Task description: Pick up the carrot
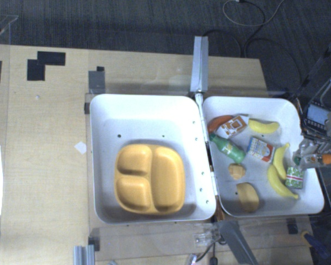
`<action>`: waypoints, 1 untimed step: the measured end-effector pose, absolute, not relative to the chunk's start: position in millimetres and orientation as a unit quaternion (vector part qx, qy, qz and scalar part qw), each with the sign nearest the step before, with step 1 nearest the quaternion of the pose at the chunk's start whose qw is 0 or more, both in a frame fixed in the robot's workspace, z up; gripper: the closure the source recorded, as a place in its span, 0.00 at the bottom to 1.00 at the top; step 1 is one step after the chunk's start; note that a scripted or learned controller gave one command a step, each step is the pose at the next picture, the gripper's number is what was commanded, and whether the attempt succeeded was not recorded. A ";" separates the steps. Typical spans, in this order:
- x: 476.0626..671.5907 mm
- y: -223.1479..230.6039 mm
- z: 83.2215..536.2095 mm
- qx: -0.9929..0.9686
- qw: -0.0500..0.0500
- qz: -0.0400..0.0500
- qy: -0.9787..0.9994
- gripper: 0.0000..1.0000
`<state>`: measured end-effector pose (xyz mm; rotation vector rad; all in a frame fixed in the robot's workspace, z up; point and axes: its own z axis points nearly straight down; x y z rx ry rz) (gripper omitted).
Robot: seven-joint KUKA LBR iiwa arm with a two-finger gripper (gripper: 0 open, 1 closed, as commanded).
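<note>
Two shallow white bins, smooth and round-cornered, are set side by side on a pale wood-grain surface (49, 148). The left bin (102, 120) is occupied by a glossy yellow tray (150, 178), moulded into three soft-edged compartments. In the right bin (314, 203) are gathered two curved yellow bananas (278, 173), a third (263, 127) near the far edge, a green bottle (227, 148), printed cartons (260, 148) and two dull brown, rounded lumps (247, 196).

Black tape patches (44, 64) are seen at the surface's far left corner, and a grey metal bar (199, 65) stands at its far edge, in line with the seam between the bins. Dark ribbed carpet (127, 10) lies beyond, crossed by a looped cable (244, 11).

The carrot (218, 122), a smooth orange-red tapered body, lies in the right bin's far left corner, partly overlapped by a carton (233, 127).

The gripper (304, 154) is placed at the right bin's right edge, well apart from the carrot; whether it is spread or closed cannot be told.
</note>
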<state>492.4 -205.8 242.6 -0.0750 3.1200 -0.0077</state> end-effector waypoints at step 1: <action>495.2 -205.6 254.7 -0.022 0.015 -0.003 1.000 1.00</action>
